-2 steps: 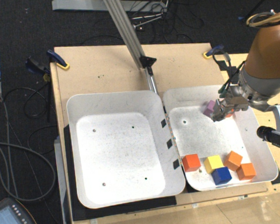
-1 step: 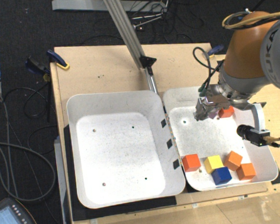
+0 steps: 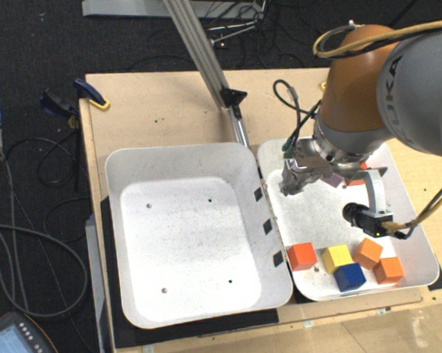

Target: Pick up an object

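Camera view, grey arm lettered "KUKA" (partly hidden), pincer over right bin.

We see a tan desk carrying two white bins: the left bin mid-frame, the right bin touching it.

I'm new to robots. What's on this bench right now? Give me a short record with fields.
arm: grey with orange band, reaching from the right over the right bin
pincer: low over the right bin's upper left
blocks: three orange blocks, yellow block, blue block, clustered along the right bin's near edge
left bin: white
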Available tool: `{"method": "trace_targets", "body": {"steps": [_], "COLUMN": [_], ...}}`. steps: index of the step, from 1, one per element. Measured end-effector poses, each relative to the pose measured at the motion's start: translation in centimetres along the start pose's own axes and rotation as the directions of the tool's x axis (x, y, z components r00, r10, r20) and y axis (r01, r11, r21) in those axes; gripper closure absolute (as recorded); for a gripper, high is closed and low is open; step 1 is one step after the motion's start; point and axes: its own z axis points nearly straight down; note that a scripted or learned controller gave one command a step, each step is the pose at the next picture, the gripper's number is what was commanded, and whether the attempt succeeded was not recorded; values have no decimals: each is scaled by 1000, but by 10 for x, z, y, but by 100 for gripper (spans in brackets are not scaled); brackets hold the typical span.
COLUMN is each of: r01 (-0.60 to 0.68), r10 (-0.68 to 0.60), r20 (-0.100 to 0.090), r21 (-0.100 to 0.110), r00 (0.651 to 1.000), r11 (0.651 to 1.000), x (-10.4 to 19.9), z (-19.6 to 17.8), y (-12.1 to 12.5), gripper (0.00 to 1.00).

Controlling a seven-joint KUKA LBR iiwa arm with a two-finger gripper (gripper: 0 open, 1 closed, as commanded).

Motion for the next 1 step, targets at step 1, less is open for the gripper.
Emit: {"method": "trace_targets", "body": {"steps": [1], "r01": [0], "r10": [0], "r20": [0], "r21": [-1], "r00": [1000], "r11": [1000], "x": [54], "z": [9], "y": [12], "gripper": [100]}}
